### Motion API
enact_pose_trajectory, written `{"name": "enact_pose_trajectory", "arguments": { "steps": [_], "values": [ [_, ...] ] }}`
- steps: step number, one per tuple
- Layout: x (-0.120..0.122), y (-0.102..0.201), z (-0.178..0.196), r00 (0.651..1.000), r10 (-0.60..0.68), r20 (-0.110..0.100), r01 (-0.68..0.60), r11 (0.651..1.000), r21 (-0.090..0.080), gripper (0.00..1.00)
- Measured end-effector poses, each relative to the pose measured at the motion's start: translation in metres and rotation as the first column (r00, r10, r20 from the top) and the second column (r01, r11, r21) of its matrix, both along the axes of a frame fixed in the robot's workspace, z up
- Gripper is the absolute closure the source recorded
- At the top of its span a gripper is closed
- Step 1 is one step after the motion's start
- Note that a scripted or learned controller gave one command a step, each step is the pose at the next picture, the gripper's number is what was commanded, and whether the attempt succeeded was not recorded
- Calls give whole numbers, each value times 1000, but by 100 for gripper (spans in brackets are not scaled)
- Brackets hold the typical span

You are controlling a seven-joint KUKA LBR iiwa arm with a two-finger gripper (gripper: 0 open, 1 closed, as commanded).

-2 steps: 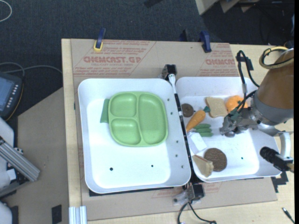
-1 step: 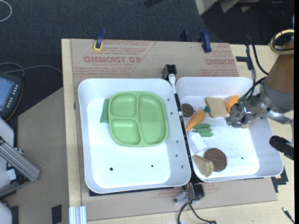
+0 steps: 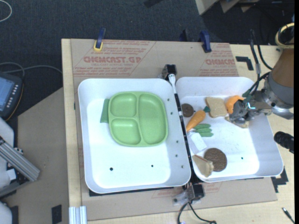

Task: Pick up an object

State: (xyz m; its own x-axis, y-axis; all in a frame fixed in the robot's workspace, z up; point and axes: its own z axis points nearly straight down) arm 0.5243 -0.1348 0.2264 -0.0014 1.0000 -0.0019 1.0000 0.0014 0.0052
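Note:
The right bin (image 3: 264,146) holds several toy foods. A tan bread slice (image 3: 216,107) lies near its back, with an orange piece (image 3: 231,102) just to its right. My gripper (image 3: 239,117) hangs low over the bin's right half, right beside and slightly in front of the orange piece, and its body covers part of that piece. A carrot (image 3: 195,120) lies slanted near the bin's left wall, above a green leafy item (image 3: 204,130). A large brown cookie (image 3: 216,158) and a tan wedge (image 3: 204,164) sit at the front.
The left bin (image 3: 88,139) bears a green divided plate (image 3: 138,118). A small brown disc (image 3: 187,109) and a white card (image 3: 197,143) lie by the right bin's left wall. Cables run at the far right, behind the arm.

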Motion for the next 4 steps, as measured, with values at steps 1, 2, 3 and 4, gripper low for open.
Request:
{"name": "enact_pose_trajectory", "arguments": {
  "steps": [1, 2, 3, 4],
  "values": [
    [38, 44, -2, 1000, 5, -1, -5, 1000, 2, 100],
    [63, 100, 6, 1000, 6, 0, -6, 1000, 3, 100],
    [88, 144, -9, 1000, 4, -2, -4, 1000, 2, 100],
    [86, 127, -7, 1000, -3, -4, 3, 1000, 1, 100]
  ]
}}
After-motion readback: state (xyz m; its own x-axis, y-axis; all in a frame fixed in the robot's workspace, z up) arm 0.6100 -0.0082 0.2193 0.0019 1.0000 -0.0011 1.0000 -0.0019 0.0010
